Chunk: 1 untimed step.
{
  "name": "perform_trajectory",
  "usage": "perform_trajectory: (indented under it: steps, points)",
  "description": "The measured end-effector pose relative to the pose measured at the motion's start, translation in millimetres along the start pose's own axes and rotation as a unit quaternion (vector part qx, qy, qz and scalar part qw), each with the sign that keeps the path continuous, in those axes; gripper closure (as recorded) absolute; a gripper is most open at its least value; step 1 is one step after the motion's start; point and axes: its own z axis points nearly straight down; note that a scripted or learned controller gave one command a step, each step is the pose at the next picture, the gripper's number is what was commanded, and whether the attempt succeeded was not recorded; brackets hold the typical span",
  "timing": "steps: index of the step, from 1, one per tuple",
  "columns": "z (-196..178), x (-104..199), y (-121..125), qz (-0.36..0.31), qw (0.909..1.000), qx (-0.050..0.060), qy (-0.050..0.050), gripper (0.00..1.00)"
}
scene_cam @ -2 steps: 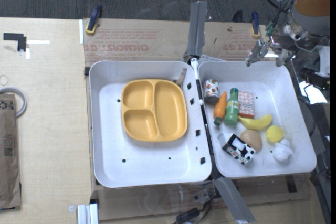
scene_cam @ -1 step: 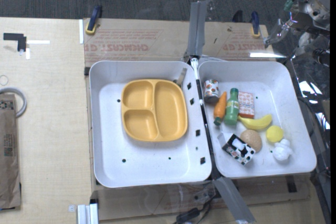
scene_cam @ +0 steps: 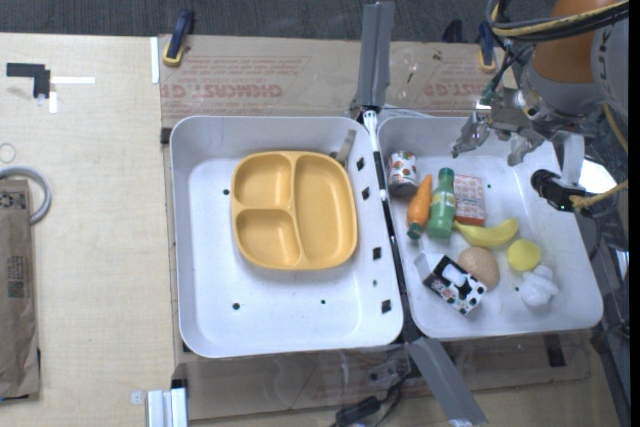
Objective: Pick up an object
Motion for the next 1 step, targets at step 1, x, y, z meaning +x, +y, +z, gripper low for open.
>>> perform_trajectory:
  steps: [1]
  points:
    - [71.1,21.2,-57.0,-0.044,0.999,-0.007,0.0,0.0]
